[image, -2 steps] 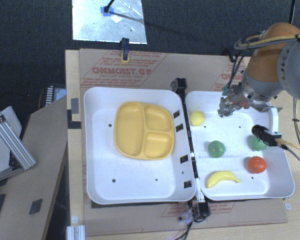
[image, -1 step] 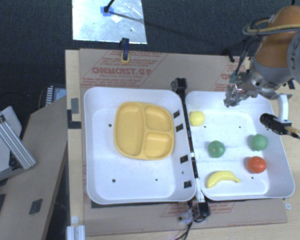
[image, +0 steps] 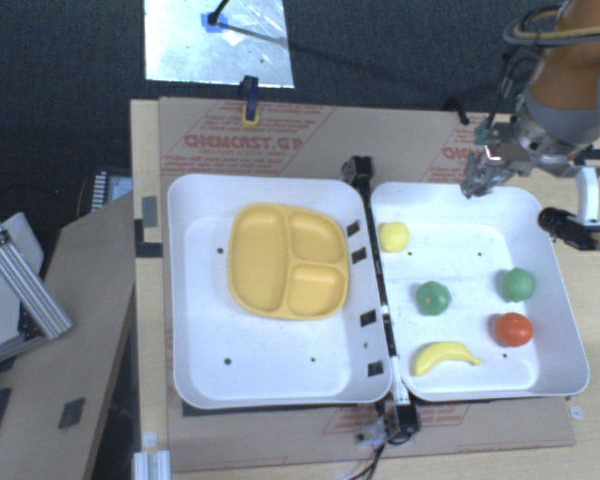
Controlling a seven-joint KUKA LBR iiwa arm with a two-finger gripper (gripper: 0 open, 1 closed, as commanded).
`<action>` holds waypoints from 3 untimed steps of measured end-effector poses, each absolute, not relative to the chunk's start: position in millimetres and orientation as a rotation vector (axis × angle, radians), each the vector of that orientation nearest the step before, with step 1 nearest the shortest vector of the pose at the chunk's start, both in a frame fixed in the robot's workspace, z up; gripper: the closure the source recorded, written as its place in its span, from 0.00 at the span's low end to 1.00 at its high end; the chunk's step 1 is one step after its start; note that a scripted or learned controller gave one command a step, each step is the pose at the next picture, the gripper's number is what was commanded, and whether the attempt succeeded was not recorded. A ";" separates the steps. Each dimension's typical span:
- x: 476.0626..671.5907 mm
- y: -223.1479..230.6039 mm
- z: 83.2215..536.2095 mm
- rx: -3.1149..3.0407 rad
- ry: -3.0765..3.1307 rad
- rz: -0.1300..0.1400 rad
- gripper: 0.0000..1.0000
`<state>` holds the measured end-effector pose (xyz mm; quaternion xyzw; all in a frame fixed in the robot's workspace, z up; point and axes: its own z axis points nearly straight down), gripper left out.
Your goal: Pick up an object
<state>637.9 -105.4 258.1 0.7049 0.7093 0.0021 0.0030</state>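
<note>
From my remote seat I look down at a slant on a surface (image: 150, 298) that carries two shallow white bins side by side. I use the right bin (image: 555, 368) as my landmark.

Inside the right bin lie five small things. A yellow ball (image: 394, 236) sits in its upper left corner, close to the divider between the bins. A green ball (image: 433, 297) lies near the middle of the bin, below and to the right of the yellow ball. A second green ball (image: 518, 284) rests toward the bin's right wall, and a red-orange ball (image: 512, 329) sits just below it, close but apart. A yellow banana (image: 444, 357) lies along the bin's lower part, below the central green ball.

The left bin (image: 195, 368) touches the right bin's left edge and holds a yellow divided plate (image: 286, 261) with three compartments.

The grey arm with its orange band (image: 578, 43) reaches in above the right bin's upper right corner. The tool (image: 477, 184) hangs at the bin's top rim, above and to the right of the yellow ball, well apart from every item. It is too small and dark for me to tell whether it is released or clenched, and I see nothing held in it.
</note>
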 end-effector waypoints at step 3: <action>588.2 69.8 237.8 2.211 2.235 0.003 1.00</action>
